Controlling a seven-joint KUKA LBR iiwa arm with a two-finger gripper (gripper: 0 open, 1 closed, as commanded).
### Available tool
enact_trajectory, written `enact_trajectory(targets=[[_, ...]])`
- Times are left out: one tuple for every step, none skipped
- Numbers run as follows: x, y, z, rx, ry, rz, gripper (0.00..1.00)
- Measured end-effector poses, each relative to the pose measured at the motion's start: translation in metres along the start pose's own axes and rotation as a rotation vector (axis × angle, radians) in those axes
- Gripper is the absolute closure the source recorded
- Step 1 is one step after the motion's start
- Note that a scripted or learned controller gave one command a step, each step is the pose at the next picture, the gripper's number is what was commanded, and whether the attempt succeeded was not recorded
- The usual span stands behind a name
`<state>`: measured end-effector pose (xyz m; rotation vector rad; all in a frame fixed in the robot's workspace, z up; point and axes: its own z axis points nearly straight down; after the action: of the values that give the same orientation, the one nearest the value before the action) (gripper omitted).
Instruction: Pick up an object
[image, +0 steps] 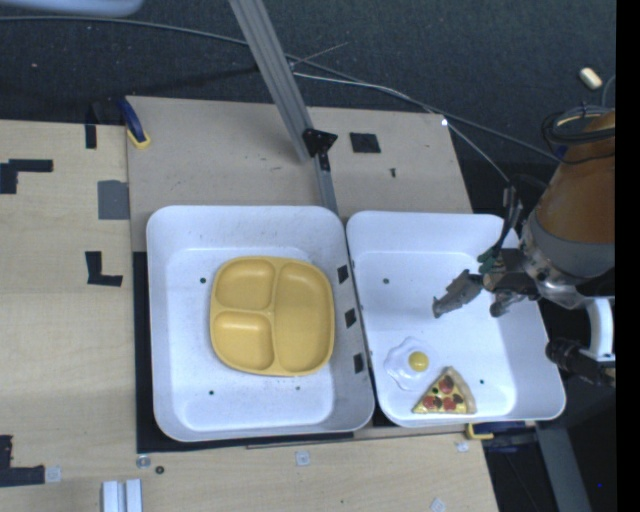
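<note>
The gripper (470, 295) hangs spread open and holding nothing over the right bin (400, 232) — fried egg (408, 362) and pizza slice (446, 393) lie near its front edge; a yellow divided plate (271, 315) fills the left bin (180, 300).

Robotics lab: plywood bench (250, 150) w/ black tape marks, loose cables (400, 95), two white bins (165, 300), metal camera pole (275, 70).

Two bins side by side on the table (250, 150)

The divided plate (271, 315) lies in the left bin (170, 330). Right of that plate, in the right bin (420, 235), the fried egg (408, 362) sits near the front, the pizza slice (446, 393) just beside it; the end effector (470, 296) hangs behind them.
</note>
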<state>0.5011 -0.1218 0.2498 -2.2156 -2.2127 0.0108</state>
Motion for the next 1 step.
enact_trajectory(targets=[[0.0,0.0021,-0.0045,-0.01,-0.002,-0.003,0.0]])
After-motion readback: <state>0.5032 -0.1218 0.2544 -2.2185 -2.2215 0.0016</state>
